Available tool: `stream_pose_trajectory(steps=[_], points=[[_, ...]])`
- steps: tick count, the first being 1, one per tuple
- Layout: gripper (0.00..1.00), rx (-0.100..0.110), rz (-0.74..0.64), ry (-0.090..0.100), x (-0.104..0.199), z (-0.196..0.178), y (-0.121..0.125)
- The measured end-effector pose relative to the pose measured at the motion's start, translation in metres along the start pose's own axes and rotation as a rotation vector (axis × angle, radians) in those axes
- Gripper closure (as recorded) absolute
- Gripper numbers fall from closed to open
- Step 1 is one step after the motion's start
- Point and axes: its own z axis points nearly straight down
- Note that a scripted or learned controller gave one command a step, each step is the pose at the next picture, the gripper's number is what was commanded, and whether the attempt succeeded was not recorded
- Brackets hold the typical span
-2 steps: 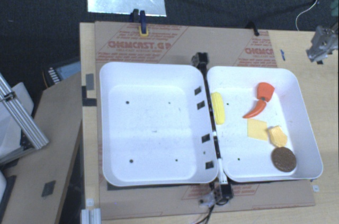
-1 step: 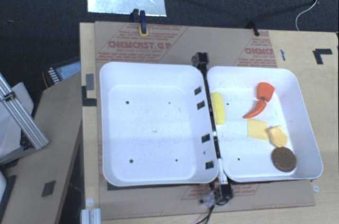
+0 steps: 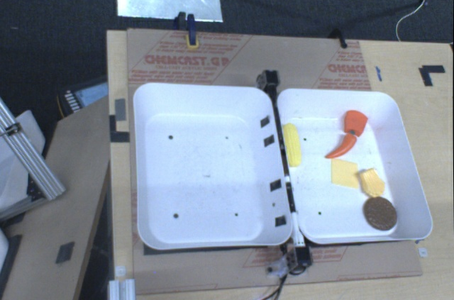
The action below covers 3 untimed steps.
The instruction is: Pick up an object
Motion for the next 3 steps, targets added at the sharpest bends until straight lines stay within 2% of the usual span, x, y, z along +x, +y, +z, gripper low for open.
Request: stream_pose_trajectory(steps=[1, 2, 3], points=[[1.0, -0.001, -0.01, 0.002, 0.005, 0.044, 0.068], [1.0, -0.002, -0.008, 0.002, 0.005, 0.029, 0.089], [1.0, -0.001, -0.008, 0.002, 0.005, 0.005, 0.089]])
